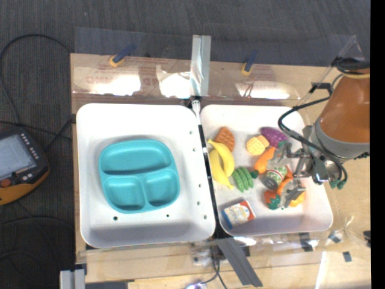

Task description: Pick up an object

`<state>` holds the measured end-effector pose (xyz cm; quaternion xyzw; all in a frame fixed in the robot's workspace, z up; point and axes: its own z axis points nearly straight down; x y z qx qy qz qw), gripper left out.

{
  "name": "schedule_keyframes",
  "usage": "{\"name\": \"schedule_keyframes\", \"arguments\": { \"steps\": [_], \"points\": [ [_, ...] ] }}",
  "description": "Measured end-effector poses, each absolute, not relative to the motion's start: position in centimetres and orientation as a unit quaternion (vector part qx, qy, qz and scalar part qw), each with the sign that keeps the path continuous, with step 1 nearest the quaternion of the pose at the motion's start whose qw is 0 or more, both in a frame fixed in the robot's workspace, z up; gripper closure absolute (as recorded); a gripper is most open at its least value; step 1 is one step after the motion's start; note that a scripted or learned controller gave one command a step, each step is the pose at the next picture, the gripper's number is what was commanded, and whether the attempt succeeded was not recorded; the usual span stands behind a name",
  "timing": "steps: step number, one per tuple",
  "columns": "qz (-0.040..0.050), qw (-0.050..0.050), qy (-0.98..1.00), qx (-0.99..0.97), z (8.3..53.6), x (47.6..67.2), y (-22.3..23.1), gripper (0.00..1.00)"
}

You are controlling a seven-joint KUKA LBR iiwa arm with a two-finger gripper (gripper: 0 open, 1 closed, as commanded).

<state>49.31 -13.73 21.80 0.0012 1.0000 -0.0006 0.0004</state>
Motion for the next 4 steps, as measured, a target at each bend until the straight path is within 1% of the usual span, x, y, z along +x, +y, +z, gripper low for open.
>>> {"name": "schedule_keyframes", "arguments": {
  "steps": [1, 2, 3, 4],
  "points": [
    [-0.0027, 0.008, 1.0, 0.013, 9.1, 48.9, -13.7, 0.0],
    [-0.0012, 0.009, 1.0, 0.028, 9.1, 56.5, -10.8, 0.0],
    [-0.0006, 0.007, 0.997, 0.083, 9.0, 61.3, -10.1, 0.0],
    [-0.001, 0.003, 0.99, 0.14, 14.5, 66.4, -17.1, 0.0]
  ]
}}
